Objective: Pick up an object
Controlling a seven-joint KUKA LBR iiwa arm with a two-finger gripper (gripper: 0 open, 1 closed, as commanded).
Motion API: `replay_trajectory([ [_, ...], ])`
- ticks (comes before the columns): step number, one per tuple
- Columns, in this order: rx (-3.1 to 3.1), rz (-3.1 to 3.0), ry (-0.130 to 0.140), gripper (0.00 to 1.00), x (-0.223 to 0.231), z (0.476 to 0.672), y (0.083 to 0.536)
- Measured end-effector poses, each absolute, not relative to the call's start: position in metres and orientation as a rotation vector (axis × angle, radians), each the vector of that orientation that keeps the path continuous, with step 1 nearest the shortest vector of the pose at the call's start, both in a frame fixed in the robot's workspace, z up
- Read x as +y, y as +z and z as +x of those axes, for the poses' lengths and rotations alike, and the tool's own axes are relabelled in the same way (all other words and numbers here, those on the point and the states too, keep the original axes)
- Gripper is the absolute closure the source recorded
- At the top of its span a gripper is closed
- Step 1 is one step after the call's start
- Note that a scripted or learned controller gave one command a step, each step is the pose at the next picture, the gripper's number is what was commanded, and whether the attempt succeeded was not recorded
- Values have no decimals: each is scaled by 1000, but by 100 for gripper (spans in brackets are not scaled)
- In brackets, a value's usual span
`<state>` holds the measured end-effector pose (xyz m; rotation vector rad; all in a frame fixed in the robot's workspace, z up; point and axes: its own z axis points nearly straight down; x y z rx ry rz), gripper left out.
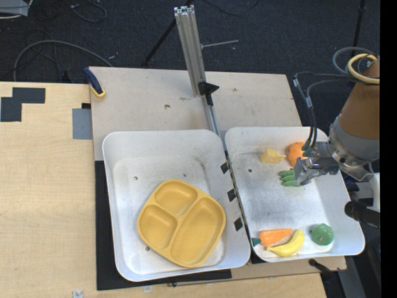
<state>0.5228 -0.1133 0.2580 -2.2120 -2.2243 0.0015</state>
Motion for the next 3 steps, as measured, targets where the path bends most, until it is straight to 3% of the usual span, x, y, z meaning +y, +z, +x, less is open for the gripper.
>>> replay_trajectory([
  [3,-2226,-2214,1,100,42,591,241],
])
